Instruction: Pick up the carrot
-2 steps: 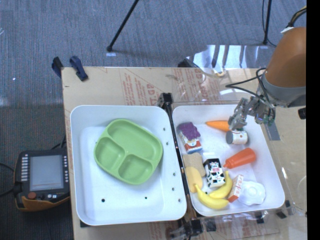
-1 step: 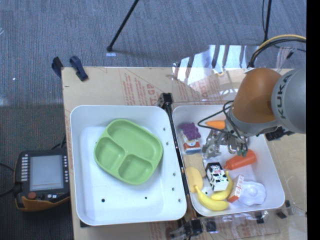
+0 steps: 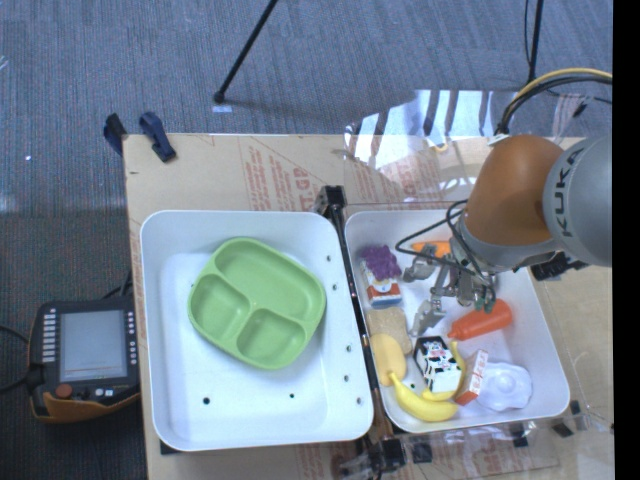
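The carrot is an orange toy with a green end, lying on its side in the right bin toward that bin's right wall. My gripper hangs over the middle of the same bin, just left of the carrot and slightly above it. Its metal fingers stand spread, open, with nothing between them. The carrot lies beside the fingers, not between them. The orange wrist band covers the bin's far right corner.
Around the gripper lie purple grapes, a small box, a black-and-white carton, a banana, a red-white pack and a white lump. A green divided plate sits in the left bin.
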Action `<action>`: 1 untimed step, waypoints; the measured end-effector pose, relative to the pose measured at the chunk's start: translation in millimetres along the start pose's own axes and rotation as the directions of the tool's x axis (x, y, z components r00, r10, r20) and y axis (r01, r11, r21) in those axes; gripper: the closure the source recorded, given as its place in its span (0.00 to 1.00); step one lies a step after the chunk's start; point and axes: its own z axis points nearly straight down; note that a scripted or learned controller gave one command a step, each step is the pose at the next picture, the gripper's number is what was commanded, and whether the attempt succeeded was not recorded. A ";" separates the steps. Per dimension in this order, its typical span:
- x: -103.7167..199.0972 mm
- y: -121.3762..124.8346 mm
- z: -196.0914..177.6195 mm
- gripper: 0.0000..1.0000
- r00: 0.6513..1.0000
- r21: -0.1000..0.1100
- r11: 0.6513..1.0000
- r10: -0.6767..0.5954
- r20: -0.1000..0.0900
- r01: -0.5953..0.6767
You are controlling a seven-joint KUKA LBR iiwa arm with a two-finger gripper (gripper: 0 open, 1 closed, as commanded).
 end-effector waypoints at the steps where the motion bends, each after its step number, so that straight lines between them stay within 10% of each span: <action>1: 104.9 -34.1 0.8 0.00 1.000 0.001 1.000 0.016 -0.005 -0.016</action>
